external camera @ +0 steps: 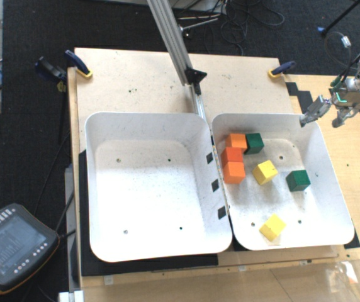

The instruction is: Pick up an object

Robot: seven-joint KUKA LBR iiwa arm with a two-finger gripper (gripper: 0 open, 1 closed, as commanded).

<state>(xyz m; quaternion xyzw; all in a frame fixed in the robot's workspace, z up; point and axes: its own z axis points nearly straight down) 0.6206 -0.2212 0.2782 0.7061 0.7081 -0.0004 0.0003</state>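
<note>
I see the two-finger gripper [324,114] spread wide and holding nothing, above the right white plastic bin's [334,187] far right corner. Orange [233,158], green [253,143] and yellow [265,172] cubes lie on that bin's floor.

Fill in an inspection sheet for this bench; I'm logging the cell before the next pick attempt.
Surface: pale speckled bench bearing a left bin and a right bin, side by side.
Job's things: all in the right bin: orange blocks stacked against its left wall, a dark green cube touching them, a yellow cube, a second green cube, and a yellow block near the front.
Clutter: nothing seen.
Grippers: hand open, above the right bin's far right corner, holding nothing.
Cables: black leads on the dark floor behind the bench.
Surroundings: teach pendant front left; slanted metal rail; clamps at the rear corners.
</note>
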